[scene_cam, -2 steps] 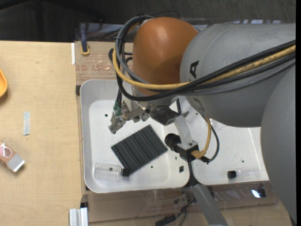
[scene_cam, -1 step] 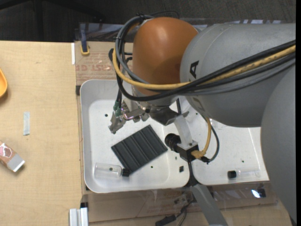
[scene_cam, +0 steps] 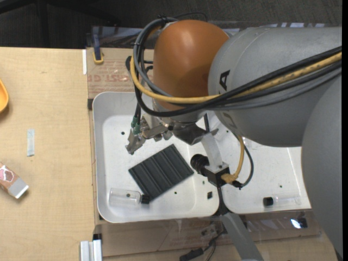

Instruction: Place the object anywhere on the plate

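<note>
A: Where is the gripper hanging now?

B: It is hanging over the upper left part of the left bin, under the orange band of the arm. I cannot tell how it is set; the tip is small and dark against the white floor.

A: And the object?

B: I am judging that the object is the clear vial with a dark cap. It is lying on its side in the lower left corner of the same bin, with its long axis running nearly left to right and the cap pointing right.

A: So which way from the gripper?

B: Below it in the view, toward the near wall, and well apart. Nothing is showing between the tips.

A: What is lying between them?

B: The dark ribbed plate, tilted, with its lower corner just beside the cap. A second vial is resting in the right bin.
</note>
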Motion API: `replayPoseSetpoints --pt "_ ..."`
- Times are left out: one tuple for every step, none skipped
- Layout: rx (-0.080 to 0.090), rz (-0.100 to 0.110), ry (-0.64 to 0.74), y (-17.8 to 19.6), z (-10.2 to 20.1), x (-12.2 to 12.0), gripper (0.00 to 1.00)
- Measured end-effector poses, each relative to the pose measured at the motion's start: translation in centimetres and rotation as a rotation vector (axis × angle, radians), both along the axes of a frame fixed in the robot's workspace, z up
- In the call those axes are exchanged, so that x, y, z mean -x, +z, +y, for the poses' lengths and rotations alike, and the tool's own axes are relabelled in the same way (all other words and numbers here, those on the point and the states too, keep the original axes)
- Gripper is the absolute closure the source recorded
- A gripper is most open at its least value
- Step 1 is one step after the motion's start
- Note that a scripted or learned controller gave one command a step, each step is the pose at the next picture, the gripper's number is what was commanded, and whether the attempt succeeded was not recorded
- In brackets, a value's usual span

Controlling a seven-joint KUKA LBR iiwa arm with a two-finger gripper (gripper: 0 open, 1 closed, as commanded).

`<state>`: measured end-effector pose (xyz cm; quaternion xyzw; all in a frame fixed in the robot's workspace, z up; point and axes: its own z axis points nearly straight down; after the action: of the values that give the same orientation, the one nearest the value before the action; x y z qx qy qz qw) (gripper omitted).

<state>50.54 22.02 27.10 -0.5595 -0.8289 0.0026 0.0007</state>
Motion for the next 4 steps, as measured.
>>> replayPoseSetpoints --pt "0.0 0.0 0.0 0.0 0.0 0.0 0.0" --pt "0.0 0.0 0.0 0.0 0.0 0.0 0.0" --pt "0.004 -0.003 -0.71 -3.1 0.0 -9.2 0.0" --pt "0.009 -0.002 -0.708 -2.4 -0.1 -9.2 1.0"
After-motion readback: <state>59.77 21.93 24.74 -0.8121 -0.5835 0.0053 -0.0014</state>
